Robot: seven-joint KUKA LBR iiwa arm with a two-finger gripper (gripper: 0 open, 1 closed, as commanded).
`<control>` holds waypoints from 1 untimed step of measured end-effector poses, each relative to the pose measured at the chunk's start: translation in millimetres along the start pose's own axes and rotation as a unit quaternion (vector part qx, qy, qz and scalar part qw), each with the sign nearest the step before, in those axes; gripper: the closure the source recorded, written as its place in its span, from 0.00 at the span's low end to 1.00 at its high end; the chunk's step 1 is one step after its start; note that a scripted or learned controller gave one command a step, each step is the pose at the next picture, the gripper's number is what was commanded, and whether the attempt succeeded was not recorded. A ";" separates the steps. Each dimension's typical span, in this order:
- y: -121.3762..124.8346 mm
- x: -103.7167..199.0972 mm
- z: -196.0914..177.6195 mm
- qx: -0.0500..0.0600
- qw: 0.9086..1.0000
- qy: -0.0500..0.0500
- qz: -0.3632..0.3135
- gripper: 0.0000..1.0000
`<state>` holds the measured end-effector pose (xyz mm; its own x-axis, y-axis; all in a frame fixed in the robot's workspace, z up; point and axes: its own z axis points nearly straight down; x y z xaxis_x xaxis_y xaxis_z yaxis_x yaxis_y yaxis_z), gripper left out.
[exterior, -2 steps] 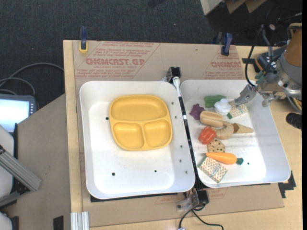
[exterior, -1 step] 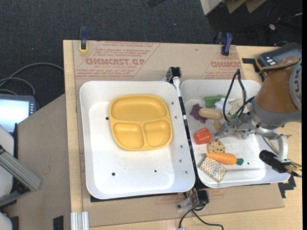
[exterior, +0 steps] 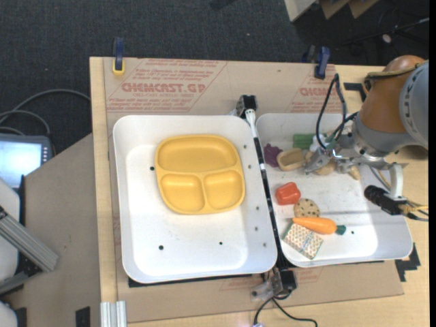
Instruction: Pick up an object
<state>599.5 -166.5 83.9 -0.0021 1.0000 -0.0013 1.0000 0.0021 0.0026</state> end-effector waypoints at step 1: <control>66.4 18.7 -0.3 0.008 1.000 0.001 -0.001 0.00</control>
<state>665.9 -147.7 84.4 -0.0033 1.0000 0.0000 0.9999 0.0033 -0.0142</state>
